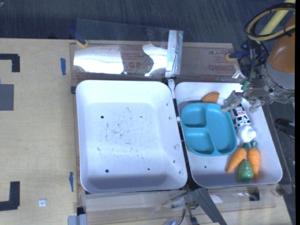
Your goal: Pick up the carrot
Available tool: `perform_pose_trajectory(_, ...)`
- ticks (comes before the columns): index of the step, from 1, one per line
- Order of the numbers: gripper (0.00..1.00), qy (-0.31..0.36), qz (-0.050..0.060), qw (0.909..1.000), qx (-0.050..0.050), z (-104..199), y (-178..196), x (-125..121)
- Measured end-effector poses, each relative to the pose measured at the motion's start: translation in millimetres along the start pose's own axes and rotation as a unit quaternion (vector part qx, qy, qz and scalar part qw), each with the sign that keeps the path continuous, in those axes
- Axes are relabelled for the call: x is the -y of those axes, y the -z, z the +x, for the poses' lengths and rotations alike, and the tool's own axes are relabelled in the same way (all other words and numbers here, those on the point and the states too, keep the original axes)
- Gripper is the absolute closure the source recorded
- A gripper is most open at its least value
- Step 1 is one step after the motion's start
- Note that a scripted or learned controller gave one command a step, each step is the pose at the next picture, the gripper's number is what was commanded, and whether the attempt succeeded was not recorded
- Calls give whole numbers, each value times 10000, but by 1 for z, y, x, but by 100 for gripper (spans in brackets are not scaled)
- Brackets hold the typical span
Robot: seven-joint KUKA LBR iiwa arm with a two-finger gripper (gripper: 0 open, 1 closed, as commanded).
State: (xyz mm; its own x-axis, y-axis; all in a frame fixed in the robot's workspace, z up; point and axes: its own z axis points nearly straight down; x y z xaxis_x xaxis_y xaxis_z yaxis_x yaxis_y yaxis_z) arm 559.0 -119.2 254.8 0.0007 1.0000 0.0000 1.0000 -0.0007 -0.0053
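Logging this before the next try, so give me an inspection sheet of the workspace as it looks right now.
Surface: two white bins; left bin, right bin.
Job's things: two carrots lying side by side at the right bin's near end, green tops nearest the camera.
Clutter: blue divided tray, cow-patterned bottle, orange item behind the tray.
Grippers: gripper over the right bin's far end, away from the carrots.
Cables: yellow-and-black loop at upper right.
Surroundings: wooden bench, blue tape marks.

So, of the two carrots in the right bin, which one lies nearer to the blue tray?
The tilted carrot, leaning toward the blue tray; the other carrot lies straighter, farther right.
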Motion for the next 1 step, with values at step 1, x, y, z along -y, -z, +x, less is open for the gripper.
perform_pose_trajectory(1,0,387,-46,9992,3,-10,-153,30)
